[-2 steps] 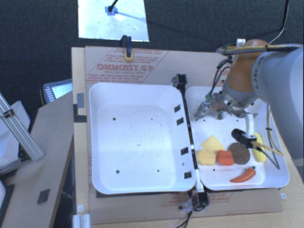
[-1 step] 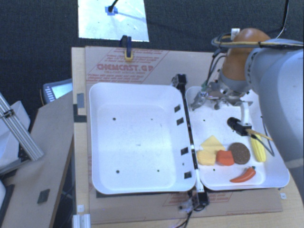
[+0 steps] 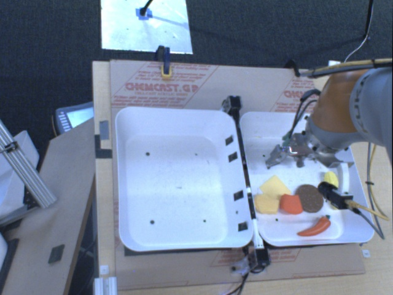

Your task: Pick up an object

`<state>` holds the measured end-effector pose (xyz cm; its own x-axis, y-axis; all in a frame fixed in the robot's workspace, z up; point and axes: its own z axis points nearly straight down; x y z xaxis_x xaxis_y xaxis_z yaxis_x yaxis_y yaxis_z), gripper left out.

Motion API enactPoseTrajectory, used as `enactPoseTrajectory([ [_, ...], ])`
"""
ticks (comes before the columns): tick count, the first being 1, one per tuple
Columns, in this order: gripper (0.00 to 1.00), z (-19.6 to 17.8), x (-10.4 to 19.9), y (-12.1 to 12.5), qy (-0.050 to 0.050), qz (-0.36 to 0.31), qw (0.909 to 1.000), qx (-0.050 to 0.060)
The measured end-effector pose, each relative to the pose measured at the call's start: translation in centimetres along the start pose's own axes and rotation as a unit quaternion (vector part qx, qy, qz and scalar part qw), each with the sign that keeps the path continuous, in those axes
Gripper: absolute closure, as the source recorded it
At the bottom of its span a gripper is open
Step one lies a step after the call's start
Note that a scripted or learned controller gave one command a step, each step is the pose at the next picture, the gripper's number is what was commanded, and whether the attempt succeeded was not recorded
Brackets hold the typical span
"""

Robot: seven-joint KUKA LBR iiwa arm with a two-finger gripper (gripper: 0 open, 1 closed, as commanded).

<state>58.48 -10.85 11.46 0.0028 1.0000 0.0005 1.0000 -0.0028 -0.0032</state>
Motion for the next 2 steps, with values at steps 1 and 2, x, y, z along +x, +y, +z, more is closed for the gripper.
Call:
enactPoseTrajectory([
  [1, 0.00, 3.1, -1.5, 5.5, -0.001, -0.004, 1.0000, -0.004],
  [2, 0.00, -2.2, -0.1, 0.4, 0.000, -0.002, 1.0000, -0.003],
])
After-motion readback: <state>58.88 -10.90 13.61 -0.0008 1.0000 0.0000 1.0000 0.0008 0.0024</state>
